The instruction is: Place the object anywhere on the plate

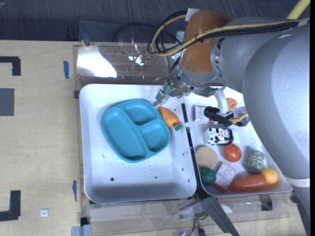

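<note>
Camera view: toy carrot in left bin against blue plate rim, just below gripper (open or closed: cannot tell); probably light, rigid, slick, so pinch mid-body.

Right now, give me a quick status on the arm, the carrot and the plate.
End effector low over the left bin's back right corner. Carrot lying in the bin against the blue plate, at its right rim, not on it. Nothing blocking the plate.
</note>
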`<state>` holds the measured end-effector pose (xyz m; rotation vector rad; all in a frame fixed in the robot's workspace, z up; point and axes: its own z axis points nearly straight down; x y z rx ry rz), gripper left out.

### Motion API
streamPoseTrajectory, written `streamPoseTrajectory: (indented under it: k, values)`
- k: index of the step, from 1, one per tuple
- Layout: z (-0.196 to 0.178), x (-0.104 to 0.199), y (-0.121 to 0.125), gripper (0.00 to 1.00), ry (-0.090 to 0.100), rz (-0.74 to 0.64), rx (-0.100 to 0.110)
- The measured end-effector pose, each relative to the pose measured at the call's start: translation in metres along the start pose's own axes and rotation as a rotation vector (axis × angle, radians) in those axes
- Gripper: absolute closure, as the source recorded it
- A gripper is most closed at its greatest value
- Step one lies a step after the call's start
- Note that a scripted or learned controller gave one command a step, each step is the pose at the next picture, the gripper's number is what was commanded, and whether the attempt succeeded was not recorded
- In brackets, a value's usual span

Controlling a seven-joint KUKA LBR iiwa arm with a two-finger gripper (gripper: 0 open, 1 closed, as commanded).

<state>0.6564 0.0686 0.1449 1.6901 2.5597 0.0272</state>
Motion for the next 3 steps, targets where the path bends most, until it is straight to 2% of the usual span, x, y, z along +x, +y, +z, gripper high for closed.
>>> streamPoseTrajectory:
  k: [1,2,3]
  values:
    - [0.000,0.000,0.000,0.00,0.000,-0.017,0.001]
    - [-0.043,0.015,0.000,0.00,0.057,-0.396,0.037]
    - [0.033,0.032,0.017,0.00,0.065,-0.557,0.027]
